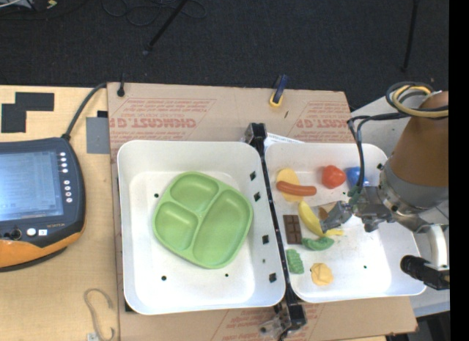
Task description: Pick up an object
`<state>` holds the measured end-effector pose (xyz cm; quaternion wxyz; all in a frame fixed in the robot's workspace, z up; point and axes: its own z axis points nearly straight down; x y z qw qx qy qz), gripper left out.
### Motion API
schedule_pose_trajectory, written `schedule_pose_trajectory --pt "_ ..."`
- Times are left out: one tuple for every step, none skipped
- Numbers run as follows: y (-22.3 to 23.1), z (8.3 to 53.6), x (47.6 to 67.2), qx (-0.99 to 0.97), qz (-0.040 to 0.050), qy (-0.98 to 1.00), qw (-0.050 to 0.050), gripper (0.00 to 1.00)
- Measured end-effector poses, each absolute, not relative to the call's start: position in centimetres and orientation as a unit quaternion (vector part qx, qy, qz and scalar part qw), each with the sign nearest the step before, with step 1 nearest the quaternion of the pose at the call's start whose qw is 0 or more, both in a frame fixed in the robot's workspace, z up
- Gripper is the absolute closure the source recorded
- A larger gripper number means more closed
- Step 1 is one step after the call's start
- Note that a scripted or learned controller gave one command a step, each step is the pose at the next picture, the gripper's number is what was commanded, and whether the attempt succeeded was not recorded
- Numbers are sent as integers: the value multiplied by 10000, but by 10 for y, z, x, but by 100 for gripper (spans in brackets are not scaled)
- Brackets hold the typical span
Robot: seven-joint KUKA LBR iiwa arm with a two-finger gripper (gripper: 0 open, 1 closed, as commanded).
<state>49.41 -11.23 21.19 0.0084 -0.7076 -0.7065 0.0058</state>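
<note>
The gripper (338, 216) is low in the right bin (366, 277), near that bin's middle, its dark fingers pointing toward the bin's left wall. Whether anything sits between the fingers cannot be told, and their opening cannot be made out either. Just beside the gripper's tip lies a yellow banana (310, 218), tilted, with a green leafy piece (318, 243) touching its lower end. A brown chocolate bar (292, 229) lies by the bin's left wall, just left of the banana. Above these, toward the bin's far edge, a hot dog (295, 188) rests on a yellow bun, and a red tomato-like piece (333, 176) sits to its right, close to a blue object (353, 176) partly hidden by the arm. Toward the bin's near edge lie a green lumpy piece (294, 261) by the left wall and a small yellow piece (321, 274) just right of it.

The left bin (146, 288) holds a green divided plate (203, 218) with three compartments, lying near its middle. Both bins rest on a cardboard sheet (190, 116) printed with red letters. At the bench's left edge sits a control pendant (37, 196) with a screen and an orange underside
</note>
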Motion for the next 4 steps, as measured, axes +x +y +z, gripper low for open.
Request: schedule_pose_trajectory --pt "-113 218 497 -7069 21 -7073 34 0" --pt "-111 174 499 -7066 25 -7076 42 0" --pt "-105 127 494 -7066 26 -7076 49 0" --pt "-104 84 493 -7069 20 -7073 32 0"
